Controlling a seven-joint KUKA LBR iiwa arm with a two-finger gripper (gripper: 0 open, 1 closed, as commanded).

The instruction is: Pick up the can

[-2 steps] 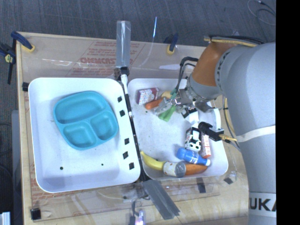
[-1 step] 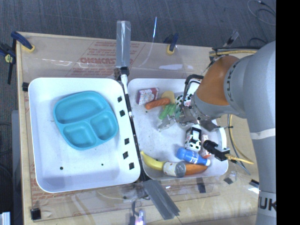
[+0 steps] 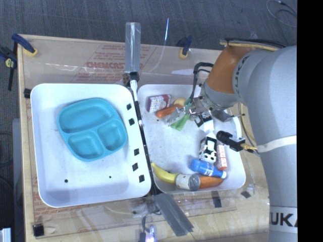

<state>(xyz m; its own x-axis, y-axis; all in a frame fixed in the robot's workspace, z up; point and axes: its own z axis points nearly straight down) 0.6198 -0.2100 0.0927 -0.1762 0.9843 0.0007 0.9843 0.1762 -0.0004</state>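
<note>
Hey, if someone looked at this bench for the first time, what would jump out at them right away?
The bright blue divided tray lying alone in the left bin catches the eye first. Next is the big grey arm with its orange band, reaching from the right over the right bin, where a banana, a blue bottle and other small things lie jumbled.

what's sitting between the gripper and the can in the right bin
In the camera view, an orange carrot-like piece and a clear wrapper with green lie between the gripper and the can.
</note>
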